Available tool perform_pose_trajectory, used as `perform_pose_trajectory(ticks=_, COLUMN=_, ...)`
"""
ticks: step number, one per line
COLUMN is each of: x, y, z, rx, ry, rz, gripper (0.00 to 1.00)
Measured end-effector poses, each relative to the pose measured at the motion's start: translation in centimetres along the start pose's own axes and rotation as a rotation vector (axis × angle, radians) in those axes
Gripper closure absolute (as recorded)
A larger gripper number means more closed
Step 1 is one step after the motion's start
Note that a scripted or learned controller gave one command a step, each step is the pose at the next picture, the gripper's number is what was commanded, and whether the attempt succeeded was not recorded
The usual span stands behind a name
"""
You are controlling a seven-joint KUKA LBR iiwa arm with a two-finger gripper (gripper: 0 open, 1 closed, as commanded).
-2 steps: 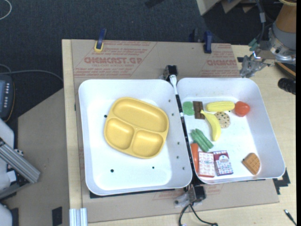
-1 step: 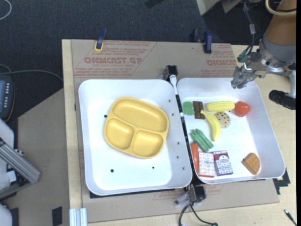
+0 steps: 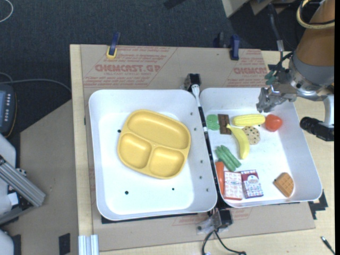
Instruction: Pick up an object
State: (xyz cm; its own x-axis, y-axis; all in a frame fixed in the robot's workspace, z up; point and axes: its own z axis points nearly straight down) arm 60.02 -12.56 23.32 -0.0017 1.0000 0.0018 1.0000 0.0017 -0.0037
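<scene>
Nearest the camera, the right bin (image 3: 311, 166) holds a waffle (image 3: 284, 184), two small cartons (image 3: 242, 185), a carrot (image 3: 220, 175) and green beans (image 3: 228, 157). Mid-bin lie a banana (image 3: 240, 139), a cookie (image 3: 253, 135), a corn cob (image 3: 248, 120) and a tomato (image 3: 273, 122). The left bin (image 3: 103, 158) carries a yellow divided plate (image 3: 153, 143). At the far edge, the gripper (image 3: 264, 107) hangs just above corn and tomato; whether it is spread cannot be told. Approach stage: nothing grasped. Next, a descent centred on one item.
</scene>
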Motion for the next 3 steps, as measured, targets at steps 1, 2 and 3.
perform_pose_trajectory(ticks=1, x=3.7, y=-4.0, z=-0.7, rx=-0.001, ry=0.001, rz=-0.001, gripper=1.00)
perform_pose_trajectory(ticks=2, x=7.5, y=-8.4, z=-0.6, rx=0.002, ry=0.001, rz=-0.001, gripper=1.00)
perform_pose_trajectory(ticks=3, x=10.3, y=-10.7, z=0.6, rx=0.002, ry=0.001, rz=-0.001, gripper=1.00)
